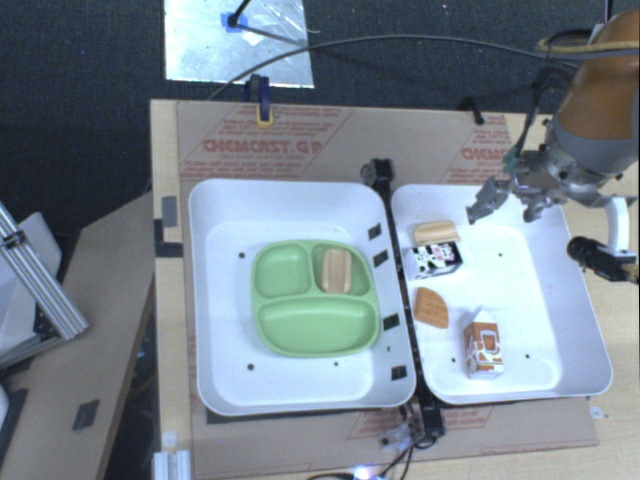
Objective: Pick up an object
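Note:
The right bin holds a tan bread roll, a black-and-white patterned carton, an orange wedge-shaped snack and an orange-and-white carton. My gripper hangs over the far edge of the right bin, up and to the right of the bread roll. Its two fingers are spread apart, open, with nothing between them. It touches none of the objects.
The left bin carries a green divided plate with a tan bread piece in its upper right compartment. A black divider runs between the bins. A cable arcs over the back of the bench.

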Action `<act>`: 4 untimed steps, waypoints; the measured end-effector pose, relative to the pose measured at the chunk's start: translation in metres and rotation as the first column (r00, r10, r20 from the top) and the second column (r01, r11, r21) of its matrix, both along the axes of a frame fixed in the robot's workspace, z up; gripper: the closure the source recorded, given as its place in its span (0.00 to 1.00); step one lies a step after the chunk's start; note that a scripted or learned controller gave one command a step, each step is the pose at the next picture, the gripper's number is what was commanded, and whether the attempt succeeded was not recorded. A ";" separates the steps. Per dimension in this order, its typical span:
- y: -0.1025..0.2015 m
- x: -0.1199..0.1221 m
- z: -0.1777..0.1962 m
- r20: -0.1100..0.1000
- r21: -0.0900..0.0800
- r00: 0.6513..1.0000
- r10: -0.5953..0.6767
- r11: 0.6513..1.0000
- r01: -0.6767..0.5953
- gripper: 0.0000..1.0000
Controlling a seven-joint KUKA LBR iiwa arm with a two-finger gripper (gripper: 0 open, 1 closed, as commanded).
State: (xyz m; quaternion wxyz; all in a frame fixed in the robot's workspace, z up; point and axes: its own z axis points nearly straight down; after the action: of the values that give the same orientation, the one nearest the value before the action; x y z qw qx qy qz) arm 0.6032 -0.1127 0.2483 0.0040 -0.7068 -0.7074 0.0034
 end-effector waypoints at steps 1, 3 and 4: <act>0.000 0.002 0.007 0.012 -0.001 1.000 0.002 1.000 -0.002 0.00; -0.008 0.011 -0.099 0.010 -0.001 1.000 0.000 1.000 0.000 0.00; -0.009 0.015 -0.139 0.026 -0.003 1.000 0.001 1.000 -0.001 0.00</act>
State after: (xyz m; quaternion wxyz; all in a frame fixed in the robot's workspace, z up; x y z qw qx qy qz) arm 0.6184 -0.1216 0.1097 -0.0060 -0.7063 -0.7079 -0.0049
